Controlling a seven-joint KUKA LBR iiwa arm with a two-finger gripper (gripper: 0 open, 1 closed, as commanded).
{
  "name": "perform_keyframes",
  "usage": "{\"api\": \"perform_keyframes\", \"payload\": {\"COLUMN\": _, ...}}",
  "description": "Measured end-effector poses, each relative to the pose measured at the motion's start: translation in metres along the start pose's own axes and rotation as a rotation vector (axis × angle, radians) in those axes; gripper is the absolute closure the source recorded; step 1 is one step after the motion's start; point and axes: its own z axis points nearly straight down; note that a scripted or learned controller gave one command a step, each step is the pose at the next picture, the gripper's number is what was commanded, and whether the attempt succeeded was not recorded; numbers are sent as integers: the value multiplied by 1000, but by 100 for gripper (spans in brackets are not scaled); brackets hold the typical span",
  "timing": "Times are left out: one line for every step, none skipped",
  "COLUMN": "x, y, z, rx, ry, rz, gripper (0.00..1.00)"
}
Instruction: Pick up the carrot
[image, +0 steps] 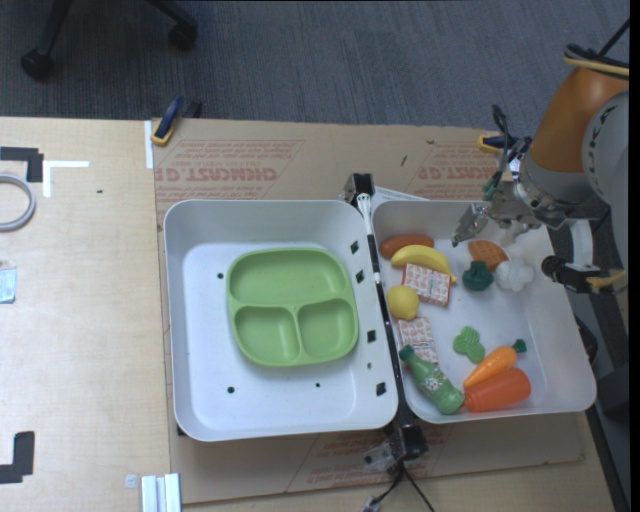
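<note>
— Where is the arm sitting over the bench?

— The grey arm with the orange band (578, 100) is reaching in from the right, and its two-finger gripper (492, 222) is hanging over the far part of the right-hand shallow white bin (560, 330). How far its tips are standing apart cannot be told from this slanted view, and nothing is showing between them.

— And the carrot?

— The small orange plastic carrot with a green top (492, 365) is lying near the right bin's near edge, tilted, just above a larger orange-red plastic vegetable (497, 391) and beside a green leafy toy piece (468, 345). It is lying well apart from the gripper.

— What else is lying in that bin?

— A yellow plastic banana (422, 258), a yellow lemon (402, 302), a green toy bottle (433, 381) and a dark green broccoli piece (477, 276) are crowding it. In the left-hand white bin (190, 330), a light green sectioned plastic plate (292, 305) is sitting.
</note>
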Motion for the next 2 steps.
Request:
{"api": "perform_keyframes", "payload": {"x": -20, "y": 0, "z": 33, "rx": -1, "ry": -1, "rz": -186, "gripper": 0}}
{"api": "perform_keyframes", "payload": {"x": -20, "y": 1, "z": 22, "rx": -3, "ry": -2, "rz": -187, "gripper": 100}}
